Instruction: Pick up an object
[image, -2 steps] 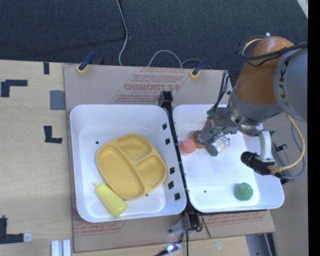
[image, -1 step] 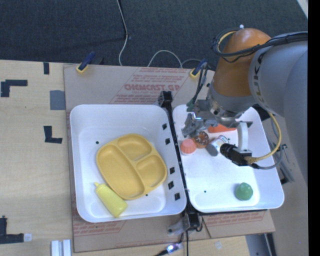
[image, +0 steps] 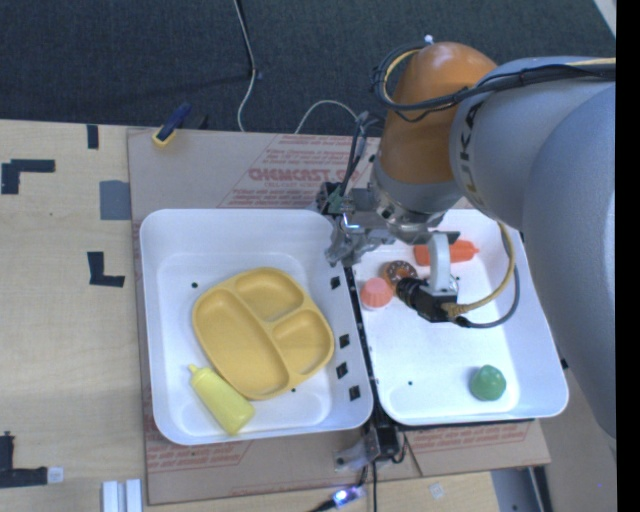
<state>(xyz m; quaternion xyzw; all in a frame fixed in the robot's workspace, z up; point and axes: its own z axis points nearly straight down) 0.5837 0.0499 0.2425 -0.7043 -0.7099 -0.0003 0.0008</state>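
From the camera above the bench, the arm (image: 440, 110) reaches in from the right. Its gripper (image: 348, 240) hangs low at the far end of the ridge where the left bin (image: 160, 300) and the right bin (image: 540, 340) meet. From this angle I cannot tell how far open the gripper is, and I see nothing held in it.

Everything that could be picked lies in the bins. In the left bin a yellow plate (image: 262, 330) with three sections sits in the middle, and a yellow bottle (image: 222, 398) lies touching its near edge. In the right bin a pink ball (image: 377, 292) sits just beside the ridge, close to the gripper. A brown ring (image: 398, 270) is just behind the ball, and an orange piece (image: 462, 250) lies further right. A green ball (image: 488, 382) rests well apart, near the front corner.

To my eye the pick is not yet made: the gripper is down among the things, nearest the pink ball and the ring, and grasping and lifting are left to do.
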